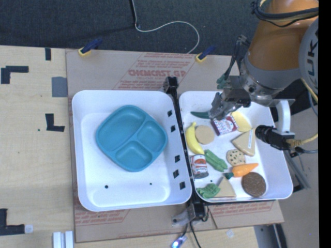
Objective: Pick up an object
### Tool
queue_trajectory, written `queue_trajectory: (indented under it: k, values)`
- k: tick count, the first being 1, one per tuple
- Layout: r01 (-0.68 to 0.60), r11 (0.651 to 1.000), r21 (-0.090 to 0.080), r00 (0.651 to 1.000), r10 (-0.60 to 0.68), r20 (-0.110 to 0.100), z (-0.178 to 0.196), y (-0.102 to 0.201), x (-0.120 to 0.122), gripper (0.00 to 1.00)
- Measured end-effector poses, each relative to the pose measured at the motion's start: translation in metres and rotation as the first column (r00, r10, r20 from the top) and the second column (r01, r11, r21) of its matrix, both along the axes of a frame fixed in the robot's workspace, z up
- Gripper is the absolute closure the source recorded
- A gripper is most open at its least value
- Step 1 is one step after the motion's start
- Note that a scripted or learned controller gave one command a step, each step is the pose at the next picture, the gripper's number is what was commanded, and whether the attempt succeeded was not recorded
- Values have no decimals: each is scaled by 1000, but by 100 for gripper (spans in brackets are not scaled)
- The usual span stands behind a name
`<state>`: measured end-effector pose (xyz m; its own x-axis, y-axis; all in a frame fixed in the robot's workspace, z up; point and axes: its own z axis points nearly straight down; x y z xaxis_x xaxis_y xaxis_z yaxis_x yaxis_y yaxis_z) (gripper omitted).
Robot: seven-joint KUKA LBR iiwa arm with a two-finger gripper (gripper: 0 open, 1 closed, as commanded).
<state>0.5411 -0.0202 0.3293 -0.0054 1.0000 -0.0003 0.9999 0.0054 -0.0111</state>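
Grey KUKA arm [282, 40] with an orange band, reaching in from the right and hanging over the back of the right-hand bin. Left white bin [85, 138] holding a blue divided plate [132, 137], set well apart from the arm. Right white bin [282, 182] crowded with toy food: yellow banana [194, 138] lying lengthwise along the left wall, round tan biscuit [205, 134] just beside it, cheese wedge [245, 143], brown round patty [254, 184] at the front corner, orange carrot [243, 169] lying crosswise, green pickle [215, 160], small can [199, 166], chocolate-chip cookie [234, 156], green leafy piece [208, 191] on a tan wedge at the front.

Gripper [221, 109] low over the bin's rear, directly above a small red-and-white packet [224, 125]. Whether released or clenched: cannot tell from this slanted view. No item visibly caught in the claw.

Likely target, as a judgement: the packet, lying immediately in front of and below the claw, touching or nearly so, its long axis running diagonally from the biscuit toward the yellow piece [241, 121] at its right. Remaining move judged a short descent, not a sideways reach.
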Motion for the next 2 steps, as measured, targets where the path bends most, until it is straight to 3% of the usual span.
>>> queue_trajectory:
  k: [1, 2]
  values:
    - [2, 1000, 0, 1000, -2, 21, 135, 4, -57, 100]
    - [1, 1000, -1, 1000, -1, -7, 7, 45, -58, 100]
